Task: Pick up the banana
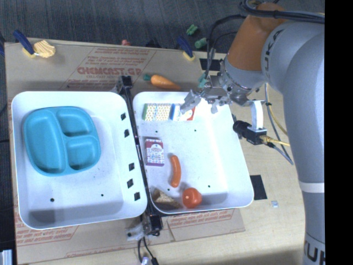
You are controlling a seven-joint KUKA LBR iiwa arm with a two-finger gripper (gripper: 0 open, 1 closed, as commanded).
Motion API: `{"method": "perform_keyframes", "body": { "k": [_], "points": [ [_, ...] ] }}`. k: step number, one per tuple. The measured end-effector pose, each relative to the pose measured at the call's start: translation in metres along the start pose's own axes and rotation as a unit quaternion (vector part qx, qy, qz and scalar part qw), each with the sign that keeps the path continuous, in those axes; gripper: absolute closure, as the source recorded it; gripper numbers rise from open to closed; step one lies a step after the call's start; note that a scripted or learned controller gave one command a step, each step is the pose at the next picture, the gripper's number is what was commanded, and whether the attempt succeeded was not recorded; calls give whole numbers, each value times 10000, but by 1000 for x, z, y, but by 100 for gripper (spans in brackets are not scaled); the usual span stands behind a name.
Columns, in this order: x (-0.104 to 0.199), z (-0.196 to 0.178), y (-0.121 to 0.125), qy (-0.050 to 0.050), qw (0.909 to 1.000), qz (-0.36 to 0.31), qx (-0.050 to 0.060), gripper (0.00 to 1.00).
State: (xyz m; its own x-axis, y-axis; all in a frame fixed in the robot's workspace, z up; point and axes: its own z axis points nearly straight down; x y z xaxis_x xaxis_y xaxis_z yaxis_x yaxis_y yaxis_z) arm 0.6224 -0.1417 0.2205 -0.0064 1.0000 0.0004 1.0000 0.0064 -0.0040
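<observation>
Right bin (234,164) with hotdog (175,170), tomato (191,197), packets.

Arm (292,65) has a bulky, smooth, rounded light-grey casing, with a broad orange band (251,37) above the wrist and dark lettering partly visible on the grey shell beside the band and again near the bottom right edge. Black cables (220,26) loop round the wrist, a thin yellow wire (276,142) trails off a small black block below a white bracket (257,115). Gripper (193,106) end is bare metal, silver-grey brackets and thin fingers, with a bit of teal and red on it.
</observation>
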Motion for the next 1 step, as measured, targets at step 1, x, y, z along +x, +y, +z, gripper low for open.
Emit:
{"method": "perform_keyframes", "body": {
  "k": [1],
  "points": [
    [49,123,-44,-5,10000,-48,-27,0]
  ]
}}
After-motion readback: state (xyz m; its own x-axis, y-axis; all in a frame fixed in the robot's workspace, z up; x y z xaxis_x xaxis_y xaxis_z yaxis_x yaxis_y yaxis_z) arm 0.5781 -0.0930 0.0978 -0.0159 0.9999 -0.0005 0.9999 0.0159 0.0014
